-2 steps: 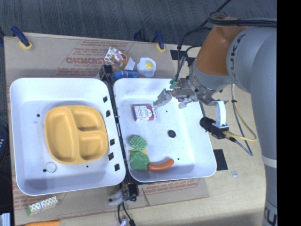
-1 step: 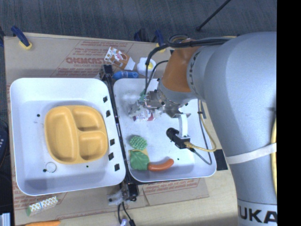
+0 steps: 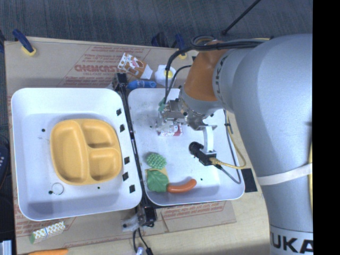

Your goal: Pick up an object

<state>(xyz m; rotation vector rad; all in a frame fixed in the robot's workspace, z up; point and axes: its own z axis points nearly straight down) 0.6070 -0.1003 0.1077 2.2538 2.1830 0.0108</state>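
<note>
In the camera view the gripper (image 3: 169, 117) sits low in the right bin (image 3: 223, 187), over a small red-and-white object (image 3: 171, 131). Whether it has closed on anything cannot be told, so the pick looks undone. Counted: two bins; one yellow tray (image 3: 85, 150) in the left bin (image 3: 26, 110); one green ball (image 3: 155, 160), one green piece (image 3: 157, 180) and one sausage (image 3: 182, 185) at the right bin's near end.
</note>
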